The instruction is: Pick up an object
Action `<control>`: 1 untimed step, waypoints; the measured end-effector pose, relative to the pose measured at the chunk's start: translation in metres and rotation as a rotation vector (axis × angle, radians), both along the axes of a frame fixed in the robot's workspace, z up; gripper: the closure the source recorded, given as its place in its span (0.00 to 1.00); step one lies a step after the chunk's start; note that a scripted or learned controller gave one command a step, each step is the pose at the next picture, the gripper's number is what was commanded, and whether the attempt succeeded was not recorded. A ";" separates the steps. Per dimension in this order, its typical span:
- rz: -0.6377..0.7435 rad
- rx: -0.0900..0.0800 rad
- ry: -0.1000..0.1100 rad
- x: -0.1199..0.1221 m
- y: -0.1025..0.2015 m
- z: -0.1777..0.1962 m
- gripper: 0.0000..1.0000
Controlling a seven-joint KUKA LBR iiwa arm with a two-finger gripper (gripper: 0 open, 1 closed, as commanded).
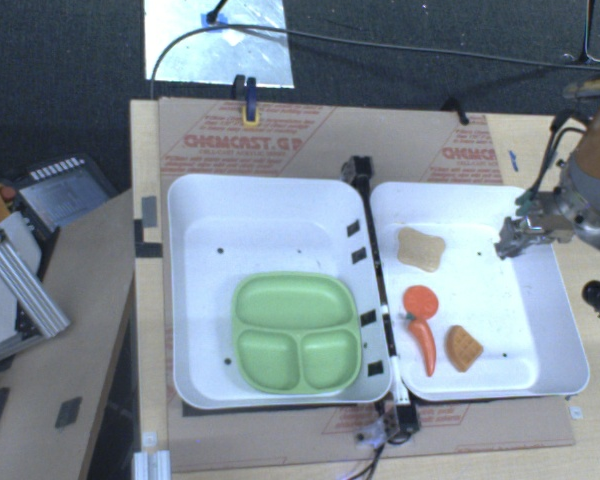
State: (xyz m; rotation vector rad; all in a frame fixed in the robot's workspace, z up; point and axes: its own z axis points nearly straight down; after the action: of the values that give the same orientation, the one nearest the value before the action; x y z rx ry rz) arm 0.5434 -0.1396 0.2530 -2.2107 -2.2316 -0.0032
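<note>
Overhead, we find the gripper poised at the right edge of the right bin, at mid-height on the frame's right side; at this resolution we cannot tell how it is set. Nothing is visibly in its grasp. Three candidates lie well to its left in that bin: a pale tan piece near the bin's upper left, an orange-red spoon-like toy below it, and a small brown wedge just right of the spoon's handle.

We judge the risks plain enough. The spoon and wedge sit close together, so a descent between them could nudge both and lift neither. The spoon lies near the divider where the bins meet, leaving little room on that side. All three look low and flat, and a slick bin floor could let them slide from a closing grip.

In the left bin rests a green divided plate. Both bins sit on a printed cardboard sheet over a pale bench, with cables trailing across dark carpet in the upper frame and a silvery panel at upper left.
</note>
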 end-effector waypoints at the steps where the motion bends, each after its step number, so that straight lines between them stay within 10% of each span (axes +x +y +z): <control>1: 0.001 0.000 -0.002 0.001 0.059 0.005 1.00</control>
State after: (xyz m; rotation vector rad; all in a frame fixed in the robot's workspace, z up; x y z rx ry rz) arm 0.5440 -0.0805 0.2579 -2.2101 -2.2338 -0.0055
